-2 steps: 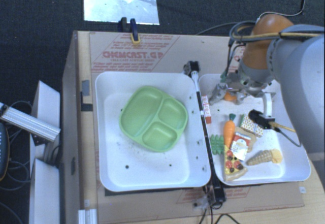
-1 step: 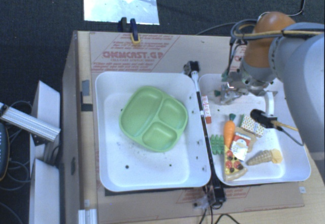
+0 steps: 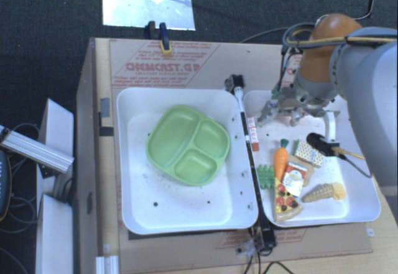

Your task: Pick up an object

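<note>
Camera view: two shallow white bins sit side by side on the bench (image 3: 93, 142). The left bin (image 3: 143, 207) holds one green divided plate (image 3: 188, 144), lying flat near its middle.

The right bin (image 3: 362, 203) holds the loose items, grouped in its nearer half: an orange carrot (image 3: 280, 164) with its green top pointing to the far side, a green toy (image 3: 266, 176) just beside it toward the divider, a red-and-white packet (image 3: 296, 178) touching the carrot, a pizza slice (image 3: 286, 202) next to the near wall, an ice cream cone (image 3: 324, 192) lying on its side, and a checkered piece (image 3: 308, 153).

The gripper (image 3: 280, 118) is over the far part of the right bin. Its fingers (image 3: 266, 112) are spread apart, with nothing between them. The carrot, the nearest item, is apart from it.
</note>
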Robot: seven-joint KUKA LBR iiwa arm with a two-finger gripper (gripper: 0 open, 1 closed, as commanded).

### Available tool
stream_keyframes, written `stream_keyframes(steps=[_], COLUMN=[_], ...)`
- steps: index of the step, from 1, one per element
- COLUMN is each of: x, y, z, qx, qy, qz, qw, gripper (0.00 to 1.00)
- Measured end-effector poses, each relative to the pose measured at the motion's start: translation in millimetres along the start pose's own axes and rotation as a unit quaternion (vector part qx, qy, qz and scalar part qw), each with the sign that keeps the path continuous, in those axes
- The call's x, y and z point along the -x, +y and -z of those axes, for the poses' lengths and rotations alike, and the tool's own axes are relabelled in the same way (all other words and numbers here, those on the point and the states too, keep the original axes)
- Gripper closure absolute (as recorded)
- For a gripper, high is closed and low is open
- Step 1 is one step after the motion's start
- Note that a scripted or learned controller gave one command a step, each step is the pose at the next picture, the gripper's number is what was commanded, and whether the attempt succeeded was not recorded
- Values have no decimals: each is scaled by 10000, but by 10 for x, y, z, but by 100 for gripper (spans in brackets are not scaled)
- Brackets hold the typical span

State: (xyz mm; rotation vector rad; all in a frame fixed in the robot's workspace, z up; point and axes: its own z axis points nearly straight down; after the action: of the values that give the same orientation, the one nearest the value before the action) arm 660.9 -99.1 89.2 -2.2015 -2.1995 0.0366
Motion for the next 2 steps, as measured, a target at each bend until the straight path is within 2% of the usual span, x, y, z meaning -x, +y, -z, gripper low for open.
stream_keyframes(steps=[2], x=[123], y=[16], z=[-97], qx=[36], qy=[10], qz=[-10], qw=[10000], gripper=[0])
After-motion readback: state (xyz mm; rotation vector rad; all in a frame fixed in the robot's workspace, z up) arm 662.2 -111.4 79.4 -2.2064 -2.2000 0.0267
